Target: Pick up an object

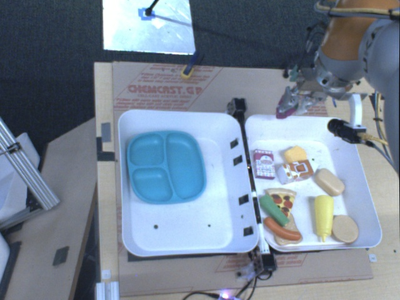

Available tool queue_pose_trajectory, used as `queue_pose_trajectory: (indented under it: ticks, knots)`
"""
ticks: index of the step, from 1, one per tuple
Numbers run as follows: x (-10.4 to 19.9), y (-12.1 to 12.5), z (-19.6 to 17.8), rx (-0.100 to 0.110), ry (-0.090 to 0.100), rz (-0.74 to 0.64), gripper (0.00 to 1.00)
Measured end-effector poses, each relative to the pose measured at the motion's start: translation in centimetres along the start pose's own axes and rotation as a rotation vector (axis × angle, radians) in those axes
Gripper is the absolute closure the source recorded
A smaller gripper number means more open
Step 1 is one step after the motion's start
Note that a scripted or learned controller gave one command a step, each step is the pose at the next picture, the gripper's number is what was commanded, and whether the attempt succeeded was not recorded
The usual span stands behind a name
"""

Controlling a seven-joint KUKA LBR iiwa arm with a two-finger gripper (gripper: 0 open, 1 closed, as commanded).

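Here, camera view, looking down on the counter (156,83):
Arm: the grey arm with the orange band (356,27) comes in from the top right.
Gripper: the gripper (292,107) hangs just past the far edge of the right bin (369,186), near its back left corner.
Fingers: they point down, but I cannot tell if they are spread or pressed together. Nothing shows between them.
Left bin: the left bin (181,236) has a blue plate (166,166) with three parts in it.
Right bin: this one is full of toy food, well apart from the gripper.
Toy food, back row: a red and white packet (264,164), a yellow cheese wedge (296,154), a small box (301,169) just in front of the cheese, and a tan bread roll (329,182).
Toy food, front row: a pizza slice (282,200), a green pepper (275,209) touching the pizza, a hot dog (282,230), a yellow bottle (322,216) and a round cookie (345,228) just beside the bottle.
Behind the bins: a shiny square sheet (149,17) lies on the dark floor.
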State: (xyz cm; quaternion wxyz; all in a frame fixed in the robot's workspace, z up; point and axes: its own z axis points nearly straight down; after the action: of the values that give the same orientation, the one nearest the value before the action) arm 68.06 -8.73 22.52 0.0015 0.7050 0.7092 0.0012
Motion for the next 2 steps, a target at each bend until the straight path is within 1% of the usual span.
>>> queue_pose_trajectory:
  ticks: [2]
  knots:
    - [4.2,-9.0,-1.3,0.004,0.001,0.001,1.00]
